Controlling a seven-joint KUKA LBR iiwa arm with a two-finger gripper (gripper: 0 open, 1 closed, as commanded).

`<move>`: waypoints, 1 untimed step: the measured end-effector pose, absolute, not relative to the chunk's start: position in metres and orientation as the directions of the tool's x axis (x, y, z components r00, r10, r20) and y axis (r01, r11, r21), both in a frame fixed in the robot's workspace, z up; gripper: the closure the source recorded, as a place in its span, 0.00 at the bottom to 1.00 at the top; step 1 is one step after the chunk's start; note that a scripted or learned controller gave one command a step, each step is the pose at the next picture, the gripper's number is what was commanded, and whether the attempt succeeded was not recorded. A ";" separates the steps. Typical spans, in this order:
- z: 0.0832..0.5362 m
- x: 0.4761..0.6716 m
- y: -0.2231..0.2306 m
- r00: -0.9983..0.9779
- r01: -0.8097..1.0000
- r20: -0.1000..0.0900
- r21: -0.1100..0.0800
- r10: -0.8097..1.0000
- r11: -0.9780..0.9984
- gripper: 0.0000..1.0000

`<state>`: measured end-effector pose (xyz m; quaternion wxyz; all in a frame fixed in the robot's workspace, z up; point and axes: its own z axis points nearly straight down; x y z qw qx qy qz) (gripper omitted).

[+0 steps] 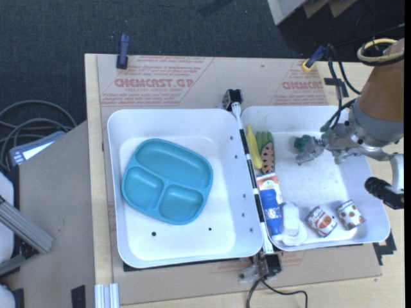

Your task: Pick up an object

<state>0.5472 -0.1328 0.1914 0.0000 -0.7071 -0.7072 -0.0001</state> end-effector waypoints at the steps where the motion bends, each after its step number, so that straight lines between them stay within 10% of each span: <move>1: 0.121 0.598 -0.131 0.000 1.000 0.000 0.000 1.000 0.000 0.00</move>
